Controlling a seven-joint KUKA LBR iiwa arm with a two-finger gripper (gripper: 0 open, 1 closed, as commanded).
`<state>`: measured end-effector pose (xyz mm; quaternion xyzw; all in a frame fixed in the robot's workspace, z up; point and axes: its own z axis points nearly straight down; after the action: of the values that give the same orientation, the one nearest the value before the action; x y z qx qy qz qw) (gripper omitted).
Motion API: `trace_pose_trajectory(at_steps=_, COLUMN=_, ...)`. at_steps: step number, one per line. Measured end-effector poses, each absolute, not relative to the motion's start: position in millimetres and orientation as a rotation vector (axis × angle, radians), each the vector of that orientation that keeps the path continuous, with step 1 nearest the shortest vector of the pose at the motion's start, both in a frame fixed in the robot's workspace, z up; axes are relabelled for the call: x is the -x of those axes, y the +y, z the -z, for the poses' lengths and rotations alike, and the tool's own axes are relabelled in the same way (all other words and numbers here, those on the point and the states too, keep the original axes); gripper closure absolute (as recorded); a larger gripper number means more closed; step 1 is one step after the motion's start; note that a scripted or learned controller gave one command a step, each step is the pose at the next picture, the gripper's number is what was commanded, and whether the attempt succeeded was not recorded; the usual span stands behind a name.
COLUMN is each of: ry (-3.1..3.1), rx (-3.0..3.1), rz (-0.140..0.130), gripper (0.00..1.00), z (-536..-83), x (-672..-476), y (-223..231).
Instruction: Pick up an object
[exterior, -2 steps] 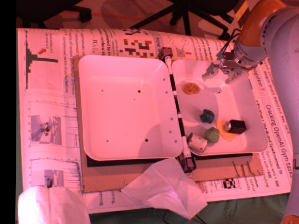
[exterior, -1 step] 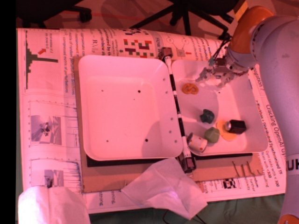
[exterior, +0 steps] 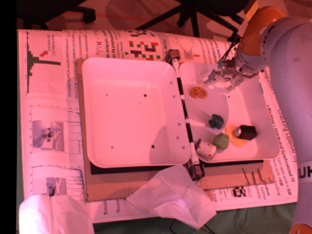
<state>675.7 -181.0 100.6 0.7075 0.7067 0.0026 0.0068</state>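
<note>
The bench is covered by a printed poster (exterior: 48,82) carrying charts, a histogram and columns of text too small to read. Along its right margin, large rotated lettering is partly legible as "Tracking". At the right edge of the frame, the arm (exterior: 287,62) carries the letters "UK", cut off by the frame.

Two white bins sit side by side, their inner rims touching along a black-and-white striped bar (exterior: 184,108). The right bin (exterior: 256,101) holds every loose item:
- an orange pretzel-shaped ring (exterior: 198,92), upper left area
- a dark teal object (exterior: 216,121), centre
- a black block (exterior: 246,131) resting on a flat orange disc (exterior: 236,136), near the bottom
- a green lump (exterior: 221,141), just beside the disc
- a white cup-like object (exterior: 205,149), lying at the bottom left corner

The gripper (exterior: 225,77) hangs over the upper part of the right bin with its fingers spread apart and nothing between them. It stands up and to the right of the orange ring, apart from it.

Open floor lies along the right bin's right side and across the left bin (exterior: 131,111). Crumpled white tissue (exterior: 170,194) lies below the bins
</note>
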Motion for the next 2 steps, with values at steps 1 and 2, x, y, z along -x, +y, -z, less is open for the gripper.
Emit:
trace_pose_trajectory(at_steps=1, ry=2.196, rx=-2.202, rz=-0.021, gripper=1.0, z=-117.5, x=-679.8, y=-182.7)
trace_pose_trajectory(at_steps=2, ry=2.212, rx=-2.216, rz=-0.009, gripper=1.0, z=-165.2, x=-685.5, y=-183.4)
